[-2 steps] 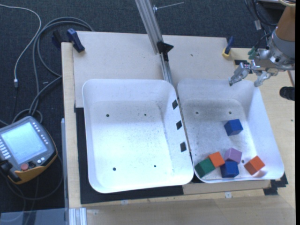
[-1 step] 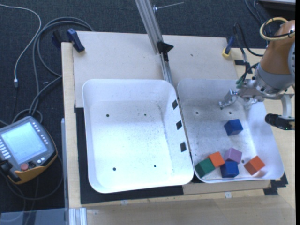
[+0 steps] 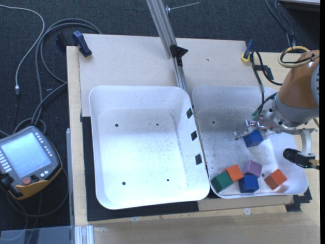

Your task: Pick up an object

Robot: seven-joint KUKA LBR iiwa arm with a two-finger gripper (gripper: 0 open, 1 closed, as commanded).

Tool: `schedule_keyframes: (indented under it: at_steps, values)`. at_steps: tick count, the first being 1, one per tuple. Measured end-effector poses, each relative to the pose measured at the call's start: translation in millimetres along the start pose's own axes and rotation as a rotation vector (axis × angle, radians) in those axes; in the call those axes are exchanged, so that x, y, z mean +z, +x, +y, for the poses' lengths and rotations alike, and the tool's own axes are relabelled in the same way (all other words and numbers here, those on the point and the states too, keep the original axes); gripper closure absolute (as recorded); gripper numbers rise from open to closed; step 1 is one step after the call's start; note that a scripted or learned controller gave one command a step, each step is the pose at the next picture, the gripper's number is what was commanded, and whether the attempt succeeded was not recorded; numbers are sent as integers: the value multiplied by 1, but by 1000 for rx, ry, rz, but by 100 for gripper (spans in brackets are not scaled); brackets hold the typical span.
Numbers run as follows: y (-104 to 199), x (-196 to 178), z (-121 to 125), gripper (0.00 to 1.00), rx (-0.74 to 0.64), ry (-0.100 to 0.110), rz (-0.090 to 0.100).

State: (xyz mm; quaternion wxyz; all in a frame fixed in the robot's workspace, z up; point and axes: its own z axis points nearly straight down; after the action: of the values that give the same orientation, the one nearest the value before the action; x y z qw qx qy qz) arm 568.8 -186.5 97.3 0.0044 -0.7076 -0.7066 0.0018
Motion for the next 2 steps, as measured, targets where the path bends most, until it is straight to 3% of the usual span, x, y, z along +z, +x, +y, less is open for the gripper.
schedule_keyframes:
  at_steps: [1, 2]
  values:
    - [0, -14, 4, 100, -1, -12, -3]
    - [81, -10, -19, 100, -8, -4, 3]
